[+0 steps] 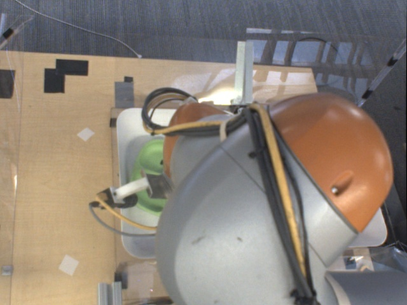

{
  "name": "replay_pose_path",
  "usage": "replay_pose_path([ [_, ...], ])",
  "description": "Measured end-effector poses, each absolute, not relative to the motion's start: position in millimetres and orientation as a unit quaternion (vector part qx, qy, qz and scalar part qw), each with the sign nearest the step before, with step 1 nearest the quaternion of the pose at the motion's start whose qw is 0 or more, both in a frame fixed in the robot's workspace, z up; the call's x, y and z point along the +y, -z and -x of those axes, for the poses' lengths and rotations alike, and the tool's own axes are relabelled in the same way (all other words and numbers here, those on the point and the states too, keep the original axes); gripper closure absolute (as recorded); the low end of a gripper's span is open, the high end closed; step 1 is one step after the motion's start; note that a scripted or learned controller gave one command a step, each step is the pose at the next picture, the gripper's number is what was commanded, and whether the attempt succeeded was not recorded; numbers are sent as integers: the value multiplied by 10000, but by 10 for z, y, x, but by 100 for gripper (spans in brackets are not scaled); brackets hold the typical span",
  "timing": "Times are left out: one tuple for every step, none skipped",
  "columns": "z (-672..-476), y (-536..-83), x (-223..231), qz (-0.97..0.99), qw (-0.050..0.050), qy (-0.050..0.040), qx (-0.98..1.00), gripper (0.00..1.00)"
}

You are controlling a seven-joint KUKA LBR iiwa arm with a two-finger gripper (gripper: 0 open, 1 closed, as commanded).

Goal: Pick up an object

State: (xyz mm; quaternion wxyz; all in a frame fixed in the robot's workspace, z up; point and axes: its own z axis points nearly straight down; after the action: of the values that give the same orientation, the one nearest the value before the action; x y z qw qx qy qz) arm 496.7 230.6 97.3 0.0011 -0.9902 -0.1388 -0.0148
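Camera view: looking down at a slant, with the arm (pixel 254 234) taking up the lower right and lying nearest the lens.
Arm: its grey shell is rising toward the camera, the orange band (pixel 337 151) is curving across its upper right, and a black and yellow cable bundle (pixel 276 189) is running down its length.
Gripper state: cannot tell, as the arm's bulk is covering its working end over the left bin (pixel 124 145).
White fitting (pixel 130 189): sticking out left from under the arm, across the bin's left rim, with yellow and grey wires trailing from its tip.
Green object (pixel 149 161): lying inside the left bin near its left wall, rounded, with its right part passing under the arm and the white fitting crossing its lower part.
Black cable loop (pixel 162 103): arching over the bin's far edge.
Right bin (pixel 375 234): showing as a white corner beyond the orange band.
Open room: the wooden bench (pixel 51 170) is stretching wide to the left of the bin, carrying small pale squares (pixel 84 133).
Markings: black block shapes (pixel 63 75) are sitting on the bench's far left, reading as shapes rather than letters.
Far edge: a metal upright (pixel 243 72) is standing behind the bins, and grey carpet (pixel 191 11) is lying beyond.
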Motion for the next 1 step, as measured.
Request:
replay_pose_path([
  [-4966,-966,2321,9950,16,152,-984,100],
])
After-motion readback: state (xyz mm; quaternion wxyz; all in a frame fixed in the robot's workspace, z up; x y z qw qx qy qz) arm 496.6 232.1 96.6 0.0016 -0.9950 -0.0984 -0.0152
